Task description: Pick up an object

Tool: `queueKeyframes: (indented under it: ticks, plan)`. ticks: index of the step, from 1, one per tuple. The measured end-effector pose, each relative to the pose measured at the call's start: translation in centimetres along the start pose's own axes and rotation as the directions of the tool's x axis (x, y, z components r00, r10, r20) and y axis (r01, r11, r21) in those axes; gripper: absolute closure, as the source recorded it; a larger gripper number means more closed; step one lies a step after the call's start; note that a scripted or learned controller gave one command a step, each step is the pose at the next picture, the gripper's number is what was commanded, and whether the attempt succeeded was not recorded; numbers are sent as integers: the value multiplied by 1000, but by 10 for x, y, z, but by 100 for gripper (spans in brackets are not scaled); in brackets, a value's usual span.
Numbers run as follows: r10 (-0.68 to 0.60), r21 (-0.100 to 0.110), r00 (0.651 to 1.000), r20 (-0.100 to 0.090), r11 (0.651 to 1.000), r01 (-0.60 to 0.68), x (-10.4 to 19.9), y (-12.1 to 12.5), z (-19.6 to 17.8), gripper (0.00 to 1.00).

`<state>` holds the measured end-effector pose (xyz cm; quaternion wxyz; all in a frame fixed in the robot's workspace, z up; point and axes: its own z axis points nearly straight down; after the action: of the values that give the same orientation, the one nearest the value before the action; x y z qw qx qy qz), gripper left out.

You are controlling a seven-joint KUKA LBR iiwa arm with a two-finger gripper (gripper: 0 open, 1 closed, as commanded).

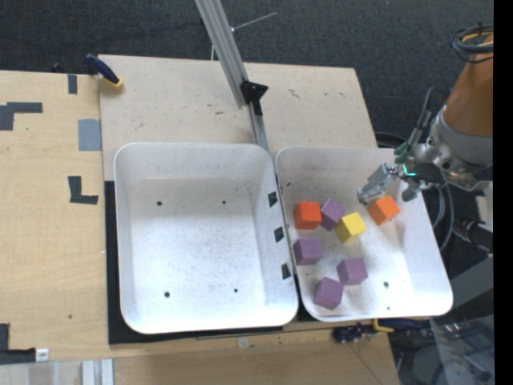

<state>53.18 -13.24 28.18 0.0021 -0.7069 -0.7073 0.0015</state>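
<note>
1. White plastic forms two shallow bins side by side on the bench; the left bin (136,239) shows a bare, speckled floor, and the right bin (425,279) holds all the blocks.
2. Grey with an orange band, the arm (469,111) reaches in from the right edge of the camera view, over the right bin's upper right corner.
3. At its end the gripper (383,192) points down and to the left, above the bin's upper right part.
4. An orange block (385,208) sits right at the gripper's tip, touching or just under it. Whether the block is between the fingers cannot be told from this angle, nor how far apart they stand.
5. A yellow block (350,227) lies just left of and below that orange block.
6. A purple block (332,213) touches the yellow one on its upper left, and a second orange block (308,214) sits just beside that purple one, near the bin's left wall.
7. Three more purple blocks lie lower in the bin: one (308,251) under the second orange block, one (352,270) below the yellow block, and one (328,292) nearest the front rim.
8. A slanted metal rail (224,38) crosses the bench from the top of the view down to the gap between the bins.
9. A blue and yellow clamp (104,70) lies near the bench's upper left corner.
</note>
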Motion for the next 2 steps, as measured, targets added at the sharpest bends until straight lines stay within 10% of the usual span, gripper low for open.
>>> queueKeyframes:
  ticks: [2]
  plan:
    - [1, 1, 1000, 1, 1000, -1, -5, 0, 43, 0]
